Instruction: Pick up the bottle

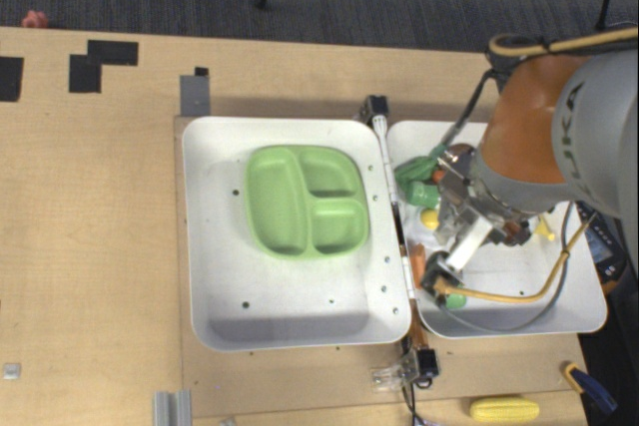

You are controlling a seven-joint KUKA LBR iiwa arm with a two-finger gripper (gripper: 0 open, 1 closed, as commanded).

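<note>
A grey arm [589, 130] with an orange band covers most of the right white bin [579, 314] and hides much of what lies in it. The left white bin [215, 214] holds a green divided tray [285, 205]. The gripper [446, 205] sits low over the right bin's left side; whether it is open or closed cannot be told. The bottle cannot be made out for certain. A green object [411, 171], half under the wrist, lies by that bin's left wall, with a yellow piece [427, 198] beside it.
</note>
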